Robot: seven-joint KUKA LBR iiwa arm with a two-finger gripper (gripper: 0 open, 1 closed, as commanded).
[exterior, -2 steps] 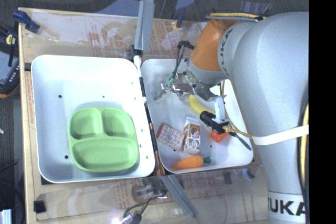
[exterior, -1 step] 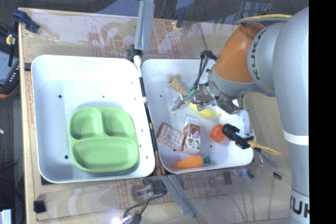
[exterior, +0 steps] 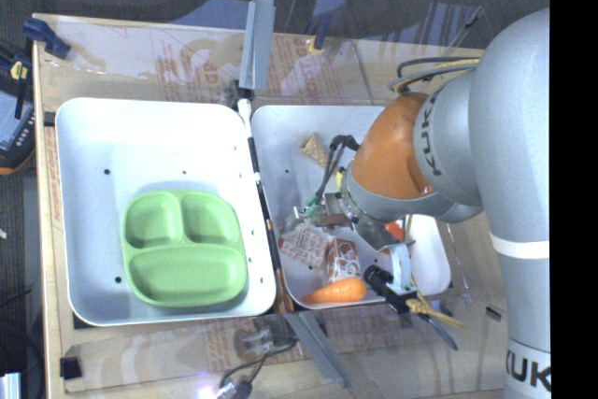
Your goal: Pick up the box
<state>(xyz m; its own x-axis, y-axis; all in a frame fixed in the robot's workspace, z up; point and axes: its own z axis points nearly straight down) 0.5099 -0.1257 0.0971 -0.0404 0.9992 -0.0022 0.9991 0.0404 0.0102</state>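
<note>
A flat box [exterior: 306, 248] with red and white print lies in the right bin [exterior: 280, 145], near its front left. My gripper [exterior: 315, 214] hangs just above the box's far edge, at the end of the grey arm with the orange band [exterior: 397, 159]. Nothing shows between gripper and box to tell whether they touch. The arm covers the middle and right of this bin.
An orange carrot [exterior: 336, 292] lies at the right bin's front wall, beside a second printed packet [exterior: 346, 259]. A small tan piece [exterior: 313, 148] sits near the back, and a white object [exterior: 432, 264] at the right. The left bin [exterior: 84, 135] holds a green divided plate [exterior: 184, 248].
</note>
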